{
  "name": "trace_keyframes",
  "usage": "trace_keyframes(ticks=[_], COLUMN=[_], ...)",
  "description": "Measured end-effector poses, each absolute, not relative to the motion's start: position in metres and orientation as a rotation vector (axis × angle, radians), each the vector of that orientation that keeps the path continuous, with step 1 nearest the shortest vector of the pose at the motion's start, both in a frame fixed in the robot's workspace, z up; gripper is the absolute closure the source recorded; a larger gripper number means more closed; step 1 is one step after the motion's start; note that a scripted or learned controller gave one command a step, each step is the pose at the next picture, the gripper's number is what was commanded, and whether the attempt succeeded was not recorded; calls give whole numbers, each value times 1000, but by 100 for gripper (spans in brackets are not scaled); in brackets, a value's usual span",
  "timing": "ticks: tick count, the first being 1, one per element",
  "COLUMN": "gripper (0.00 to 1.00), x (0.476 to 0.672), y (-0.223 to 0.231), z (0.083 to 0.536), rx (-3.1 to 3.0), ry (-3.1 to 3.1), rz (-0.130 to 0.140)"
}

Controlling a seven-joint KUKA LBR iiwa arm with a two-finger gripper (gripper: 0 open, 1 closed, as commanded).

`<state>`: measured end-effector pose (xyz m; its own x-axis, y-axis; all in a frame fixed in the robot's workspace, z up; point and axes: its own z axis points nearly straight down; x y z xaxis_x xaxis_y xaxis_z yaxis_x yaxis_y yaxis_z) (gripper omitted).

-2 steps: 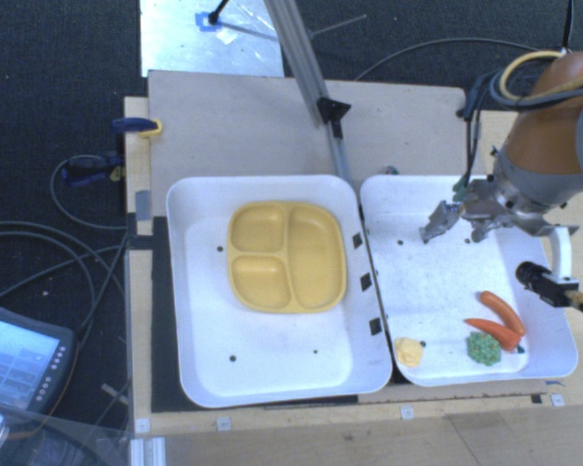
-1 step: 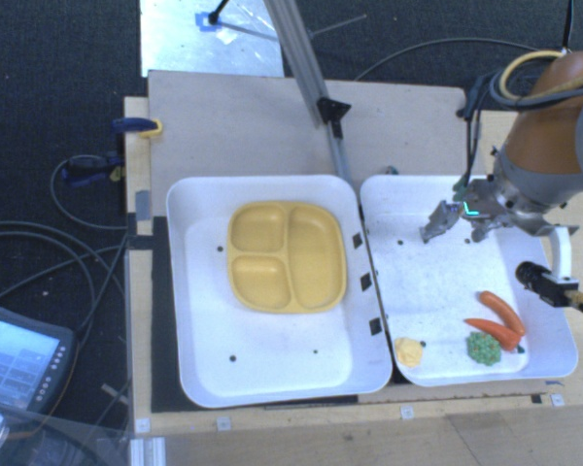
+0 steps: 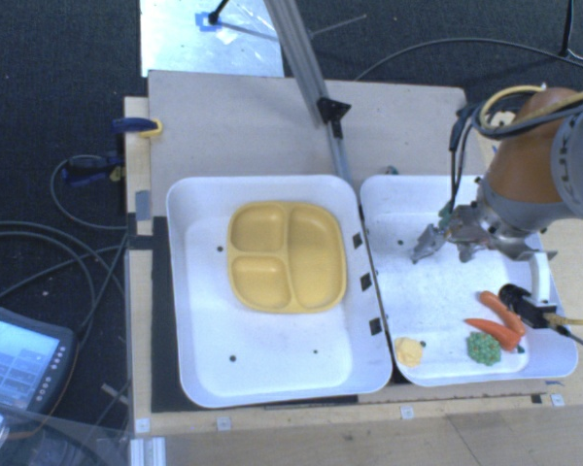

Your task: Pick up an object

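Two shallow white bins sit side by side on the counter (image 3: 272, 124): the left bin (image 3: 199, 357) carries a yellow divided plate (image 3: 287, 256), the right bin (image 3: 389, 289) carries the small items and the arm's working end. Arm (image 3: 539, 168) comes in from the right, grey with an orange band, wrist tipped down over the upper middle of the right bin. Tool (image 3: 429, 248) points toward the bin's left side, low over bare floor; fingers too small and blurred to call spread or pressed together, and nothing is seen between them. Candidate objects all lie toward the near right corner of that bin, away from the tool along a down-and-right diagonal. Two orange carrots (image 3: 500, 320) are the nearest, lying one just beside the other, long axes slanting from upper left to lower right, roughly in line with that diagonal. Green broccoli piece (image 3: 484, 349) sits just below them, touching or almost so; no clear axis. Pale yellow lump (image 3: 408, 350) rests apart near the front wall, more or less straight below the tool; rounded, no axis. Judgement: the next move needs travel toward the near edge before any descent.
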<state>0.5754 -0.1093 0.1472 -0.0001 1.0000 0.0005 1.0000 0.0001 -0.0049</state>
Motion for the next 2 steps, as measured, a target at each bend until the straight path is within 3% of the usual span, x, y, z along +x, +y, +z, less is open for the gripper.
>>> trace_keyframes(ticks=[1, 2], gripper=[0, 100], x=[575, 577], y=[-109, -109], z=[95, 109], rx=[-2219, -2223], ry=[-2219, -2222], rz=[4, -4])
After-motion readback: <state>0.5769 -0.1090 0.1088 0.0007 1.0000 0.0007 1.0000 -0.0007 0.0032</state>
